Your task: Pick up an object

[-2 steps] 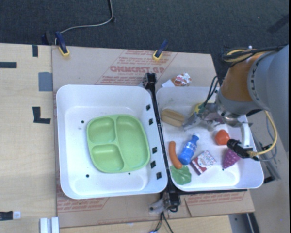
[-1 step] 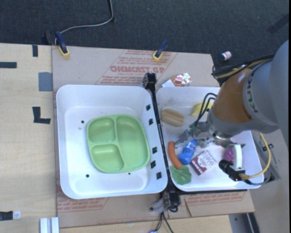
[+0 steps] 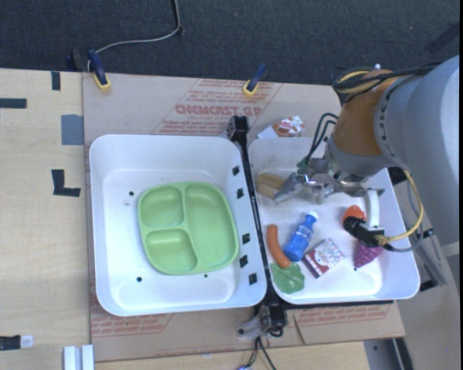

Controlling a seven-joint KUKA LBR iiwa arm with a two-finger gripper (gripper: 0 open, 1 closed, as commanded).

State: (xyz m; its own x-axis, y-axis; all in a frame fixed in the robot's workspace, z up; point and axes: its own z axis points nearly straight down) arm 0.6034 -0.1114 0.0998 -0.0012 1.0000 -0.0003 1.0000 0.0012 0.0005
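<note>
My gripper (image 3: 302, 193) hangs low over the upper left part of the right bin (image 3: 393, 284), its fingers spread apart with nothing between them. A tan object (image 3: 268, 183) lies just left of it, close to one fingertip. Below the gripper lie a blue bottle (image 3: 299, 236), an orange sausage-shaped item (image 3: 273, 243), a green object (image 3: 289, 277) and a red and white packet (image 3: 324, 257). To the right are an orange-red object (image 3: 356, 213) and a purple object (image 3: 366, 253).
The left bin (image 3: 112, 168) holds a green divided plate (image 3: 189, 226). A red and white wrapper (image 3: 290, 126) lies on the cardboard behind the right bin. Yellow clamps (image 3: 255, 83) hold the cardboard's far edge. The arm's body covers the right bin's upper right corner.
</note>
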